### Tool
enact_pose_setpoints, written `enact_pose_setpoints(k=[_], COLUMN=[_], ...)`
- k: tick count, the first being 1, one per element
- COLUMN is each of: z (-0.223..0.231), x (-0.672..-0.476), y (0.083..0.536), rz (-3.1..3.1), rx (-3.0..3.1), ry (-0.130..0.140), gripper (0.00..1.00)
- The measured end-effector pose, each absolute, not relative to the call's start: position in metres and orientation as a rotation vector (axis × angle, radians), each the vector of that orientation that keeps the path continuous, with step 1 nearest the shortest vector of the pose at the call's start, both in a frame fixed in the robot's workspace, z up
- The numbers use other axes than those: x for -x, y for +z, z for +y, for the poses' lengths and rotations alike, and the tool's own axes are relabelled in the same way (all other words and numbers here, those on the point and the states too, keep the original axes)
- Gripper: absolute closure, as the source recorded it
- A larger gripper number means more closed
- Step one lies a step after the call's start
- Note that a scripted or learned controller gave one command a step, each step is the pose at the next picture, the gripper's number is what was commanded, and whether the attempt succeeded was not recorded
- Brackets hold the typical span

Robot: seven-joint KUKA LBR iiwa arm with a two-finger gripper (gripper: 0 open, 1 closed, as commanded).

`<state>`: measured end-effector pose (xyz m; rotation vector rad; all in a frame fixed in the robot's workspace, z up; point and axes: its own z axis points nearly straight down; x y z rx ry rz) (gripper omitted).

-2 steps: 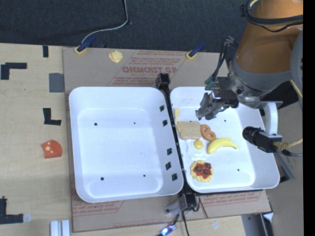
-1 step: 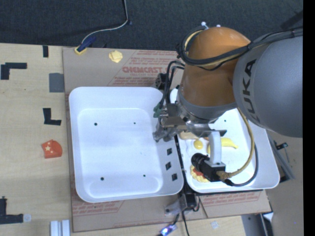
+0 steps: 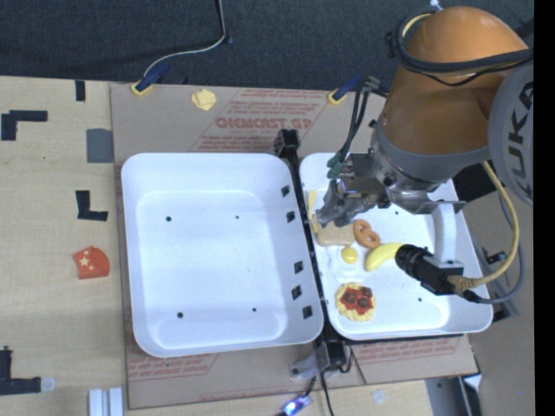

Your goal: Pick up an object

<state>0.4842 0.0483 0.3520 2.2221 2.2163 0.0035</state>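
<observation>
Far left of the pincer [image 3: 332,215], a red toy [image 3: 91,263] lies on the desk [image 3: 52,232]. The pincer hangs low in the right bin [image 3: 451,315], its tips just above a tan slab [image 3: 330,235]; whether it grips, I cannot tell. Just right sit a pretzel [image 3: 366,231] and banana [image 3: 381,256], with a small pizza [image 3: 355,302] below. The arm hides the bin's upper part.

grey arm [image 3: 520,137], glossy orange band [image 3: 460,37] (dome-shaped), yellow cable [image 3: 507,250], black cables, dark metal gripper [image 3: 334,208]

A pale wooden tabletop [image 3: 52,224] with black markings is lying under even light. Dark carpet [image 3: 104,16] is filling the far side, with a cable [image 3: 195,48] trailing across it.
</observation>
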Motion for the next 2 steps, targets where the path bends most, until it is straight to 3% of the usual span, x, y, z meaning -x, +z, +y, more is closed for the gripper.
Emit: enact_pose_setpoints(k=[1, 2], z=[0.084, 0.048], x=[-0.483, -0.484], y=[0.305, 0.349], rz=[2.228, 2.219], rx=[-2.221, -2.221], ry=[-0.009, 0.002], gripper=[1.00, 1.00])
